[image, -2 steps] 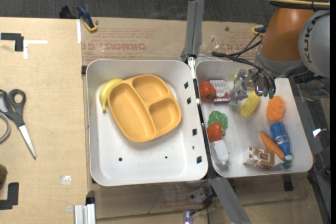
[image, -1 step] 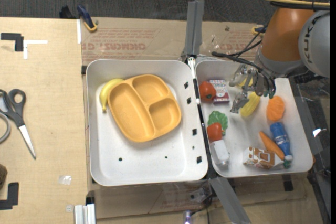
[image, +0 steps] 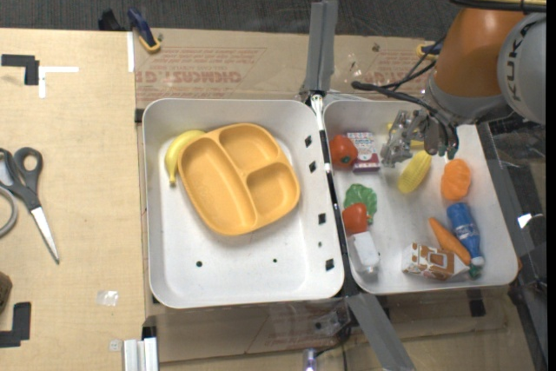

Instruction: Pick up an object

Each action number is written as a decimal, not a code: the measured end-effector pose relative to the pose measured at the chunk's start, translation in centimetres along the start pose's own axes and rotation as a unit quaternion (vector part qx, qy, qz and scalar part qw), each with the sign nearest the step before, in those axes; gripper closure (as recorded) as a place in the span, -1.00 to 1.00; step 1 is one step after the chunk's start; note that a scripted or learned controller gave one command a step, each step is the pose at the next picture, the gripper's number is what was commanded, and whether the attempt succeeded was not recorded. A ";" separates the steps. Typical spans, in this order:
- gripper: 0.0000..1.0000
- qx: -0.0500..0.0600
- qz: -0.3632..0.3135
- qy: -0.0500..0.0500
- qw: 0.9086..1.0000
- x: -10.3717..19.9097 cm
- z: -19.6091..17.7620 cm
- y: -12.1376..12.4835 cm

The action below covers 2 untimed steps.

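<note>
Mirrored print on cardboard [image: 208, 65] unreadable, gripper [image: 407, 142] low in right bin [image: 408, 274], finger state cannot tell, just beside yellow corn [image: 415, 173], tomato [image: 342, 151], carrot [image: 448, 240], blue bottle [image: 464, 228] crowded there, left bin [image: 174, 274] holds orange divided plate [image: 236, 178], banana [image: 178, 151], bare floor at front.

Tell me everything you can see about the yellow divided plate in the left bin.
The divided plate is a yellow-orange tray, plastic by its look, with rounded corners and a raised rim. Low ridges split it into three compartments: one long one on the left and two smaller ones on the right. It lies flat and face up on the floor of the left bin, turned at a slant to the bin's walls, in the upper middle. A banana is tucked against its upper left edge, partly under the rim.
</note>
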State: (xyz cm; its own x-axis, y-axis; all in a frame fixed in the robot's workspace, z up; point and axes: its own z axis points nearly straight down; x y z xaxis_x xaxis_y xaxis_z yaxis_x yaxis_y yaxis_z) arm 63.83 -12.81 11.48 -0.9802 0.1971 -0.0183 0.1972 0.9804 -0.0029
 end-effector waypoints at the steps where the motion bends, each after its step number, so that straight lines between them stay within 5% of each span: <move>1: -1.00 0.000 0.000 0.000 1.000 0.0 0.0 0.0; 2: -1.00 -0.001 0.011 0.007 1.000 2.5 2.1 -3.2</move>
State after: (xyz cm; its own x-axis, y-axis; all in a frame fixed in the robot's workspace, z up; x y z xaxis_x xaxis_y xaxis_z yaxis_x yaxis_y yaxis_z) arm 60.78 -15.49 9.35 -0.9759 0.2184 -0.0043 0.2184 0.9759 -0.0004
